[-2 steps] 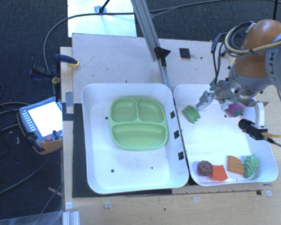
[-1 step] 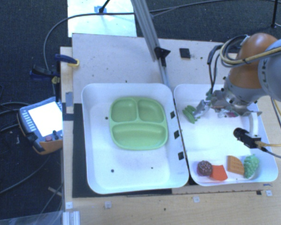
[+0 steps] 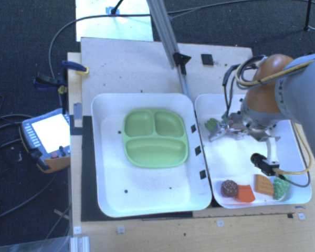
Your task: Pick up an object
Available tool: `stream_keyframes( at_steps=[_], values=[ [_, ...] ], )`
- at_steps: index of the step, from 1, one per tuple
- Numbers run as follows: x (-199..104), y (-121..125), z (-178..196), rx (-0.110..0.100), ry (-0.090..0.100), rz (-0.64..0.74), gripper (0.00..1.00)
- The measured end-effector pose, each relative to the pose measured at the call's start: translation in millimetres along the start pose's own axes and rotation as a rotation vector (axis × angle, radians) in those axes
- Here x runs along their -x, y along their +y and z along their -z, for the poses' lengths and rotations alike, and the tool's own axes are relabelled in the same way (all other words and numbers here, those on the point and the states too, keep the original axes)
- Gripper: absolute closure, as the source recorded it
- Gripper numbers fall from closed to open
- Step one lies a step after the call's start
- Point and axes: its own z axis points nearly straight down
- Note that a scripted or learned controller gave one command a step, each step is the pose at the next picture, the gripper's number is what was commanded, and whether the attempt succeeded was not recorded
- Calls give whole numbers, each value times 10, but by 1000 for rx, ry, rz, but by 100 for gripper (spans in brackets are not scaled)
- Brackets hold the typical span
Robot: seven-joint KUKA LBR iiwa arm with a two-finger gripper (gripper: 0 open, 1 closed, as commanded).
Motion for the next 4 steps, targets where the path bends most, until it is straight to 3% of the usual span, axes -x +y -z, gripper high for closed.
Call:
stream_keyframes(
  at_steps=[1, 2, 4],
  values=[
    [0, 13, 9, 4, 0, -1, 0],
    [3, 33, 131, 11, -1, 0, 100],
    [-89, 140, 1179, 7, 0, 5, 100]
  ],
)
